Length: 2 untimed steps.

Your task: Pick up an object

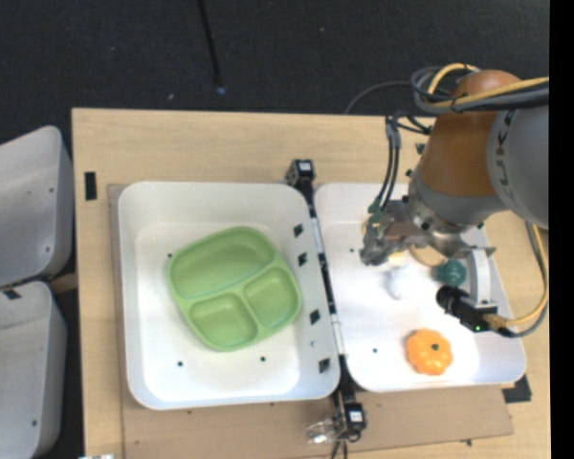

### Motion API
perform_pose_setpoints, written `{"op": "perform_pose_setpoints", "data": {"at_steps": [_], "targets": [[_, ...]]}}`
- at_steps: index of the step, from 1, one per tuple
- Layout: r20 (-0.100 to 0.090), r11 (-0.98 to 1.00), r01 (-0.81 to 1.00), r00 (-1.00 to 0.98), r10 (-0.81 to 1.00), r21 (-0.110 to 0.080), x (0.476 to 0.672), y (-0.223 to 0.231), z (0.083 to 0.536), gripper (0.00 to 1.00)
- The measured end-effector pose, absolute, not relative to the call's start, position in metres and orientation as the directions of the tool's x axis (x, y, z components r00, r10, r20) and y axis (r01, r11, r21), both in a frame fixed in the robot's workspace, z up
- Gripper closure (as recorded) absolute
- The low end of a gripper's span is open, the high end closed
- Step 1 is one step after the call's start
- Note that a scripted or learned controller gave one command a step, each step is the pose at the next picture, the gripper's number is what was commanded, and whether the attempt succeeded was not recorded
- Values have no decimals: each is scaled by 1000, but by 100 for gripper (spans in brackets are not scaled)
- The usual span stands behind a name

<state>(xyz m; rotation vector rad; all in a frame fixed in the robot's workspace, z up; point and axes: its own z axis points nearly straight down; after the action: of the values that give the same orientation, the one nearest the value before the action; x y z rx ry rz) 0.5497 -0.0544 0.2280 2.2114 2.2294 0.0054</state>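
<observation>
Gripper point(383, 242), jaw state indiscernible, low in the right bin point(364, 352); pumpkin point(429, 351) lies below-right, teal object point(450, 273) just right; descending here risks closing on nothing.

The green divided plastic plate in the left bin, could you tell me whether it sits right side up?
Right side up: the green divided plastic plate shows three hollow compartments facing upward.

The arm point(493, 161) is showing a grey casing with a broad orange band above the wrist, black and yellow cables point(430, 89) looping around it.
</observation>
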Motion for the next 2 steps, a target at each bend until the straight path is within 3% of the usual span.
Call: {"op": "perform_pose_setpoints", "data": {"at_steps": [2], "targets": [[1, 7, 1000, -7, 1000, 4, 586, 43, 241, 100]]}}
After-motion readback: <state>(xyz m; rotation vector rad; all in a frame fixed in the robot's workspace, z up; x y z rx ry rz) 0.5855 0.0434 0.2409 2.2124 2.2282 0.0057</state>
